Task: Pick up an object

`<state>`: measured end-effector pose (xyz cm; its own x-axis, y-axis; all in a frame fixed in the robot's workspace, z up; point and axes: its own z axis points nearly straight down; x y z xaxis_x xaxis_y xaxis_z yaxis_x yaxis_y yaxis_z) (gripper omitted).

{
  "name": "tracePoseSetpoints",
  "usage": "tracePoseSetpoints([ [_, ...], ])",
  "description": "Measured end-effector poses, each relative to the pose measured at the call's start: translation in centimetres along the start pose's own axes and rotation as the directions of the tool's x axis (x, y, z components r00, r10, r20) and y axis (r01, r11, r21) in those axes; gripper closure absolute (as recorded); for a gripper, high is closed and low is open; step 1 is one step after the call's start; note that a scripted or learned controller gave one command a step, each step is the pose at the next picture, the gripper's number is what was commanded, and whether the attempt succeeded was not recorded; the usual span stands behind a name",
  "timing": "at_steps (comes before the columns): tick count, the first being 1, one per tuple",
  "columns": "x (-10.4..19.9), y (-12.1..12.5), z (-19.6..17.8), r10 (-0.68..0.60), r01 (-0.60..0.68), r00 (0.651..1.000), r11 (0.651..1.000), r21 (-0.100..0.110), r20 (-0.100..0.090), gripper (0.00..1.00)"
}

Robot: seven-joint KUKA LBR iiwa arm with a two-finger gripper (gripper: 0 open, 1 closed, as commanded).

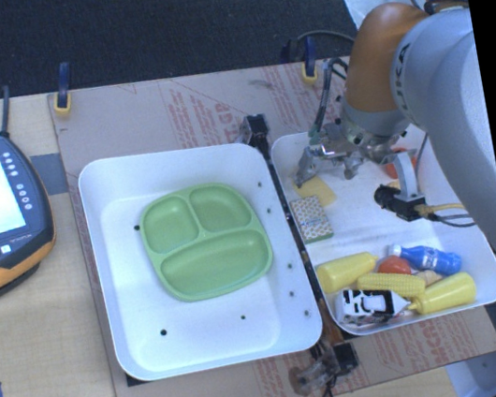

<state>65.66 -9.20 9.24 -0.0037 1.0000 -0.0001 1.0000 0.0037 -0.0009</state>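
Jaws (325, 162): I see them at 12 o'clock in the right bin (493, 292); grip state, I cannot tell.
Sponge (311, 218): at 6 o'clock of them.

Glossy white plastic bins (117, 263); matt green tray (206, 240).

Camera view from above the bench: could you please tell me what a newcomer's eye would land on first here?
The pale green divided plate stands out first, lying alone in the middle of the left bin. Next comes the grey arm with its orange band, reaching in from the right with its claw over the far end of the right bin. At that bin's near end sits a bright cluster: yellow pieces, a blue bottle and something red.
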Motion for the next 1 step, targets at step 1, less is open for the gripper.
tracePoseSetpoints([
  [1,-0.04,0.00,0.01,-0.001,0.001,1.000,1.000,0.000,0.000,0.00],
])
